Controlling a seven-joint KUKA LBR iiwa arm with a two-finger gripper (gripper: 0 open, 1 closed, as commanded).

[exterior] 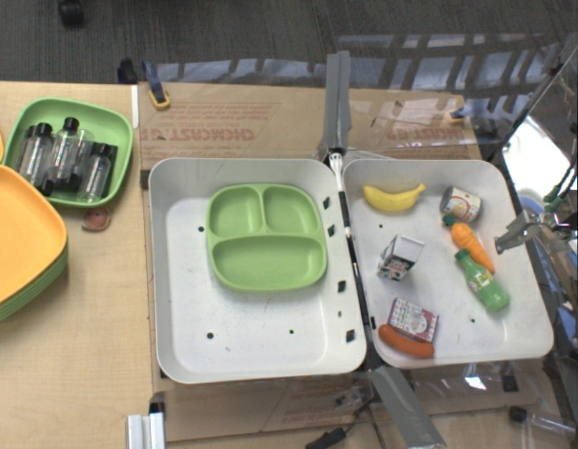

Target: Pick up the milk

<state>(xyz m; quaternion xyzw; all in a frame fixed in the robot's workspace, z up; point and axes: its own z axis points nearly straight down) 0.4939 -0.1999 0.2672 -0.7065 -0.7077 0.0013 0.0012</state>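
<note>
So, edges first. Two white bins are set side by side on the table [74, 372], and their inner walls nearly touch down the middle. The left bin [181, 288] is mostly taken up by a green plate [267, 236] with three sections. Bare floor is left along its front and left sides.

The right bin [481, 335] is the crowded one. A banana [394, 195] is laid near the back wall, and a can [460, 205] is tipped over in the back right area. A carrot [470, 243] and a green bottle [483, 282] are lined up along the right side, just about touching each other. At the front, a pink box [413, 318] is sat right against a sausage [405, 342], close to the front rim.

The milk carton [400, 257] is found around the middle of the right bin, a bit toward the left wall, tilted over. Open floor can be seen all around it, with the biggest gap between it and the carrot.

The tool [513, 236] is seen at the right rim of that bin, beside the carrot. The milk carton is well apart from it to the left, with the carrot in between, and nothing is held. Whether the tool is apart or together can't be told, it's too small and blurry.

Off to the left, a green tray [116, 143] of small bottles and some orange plates [27, 251] are parked on the table.
</note>
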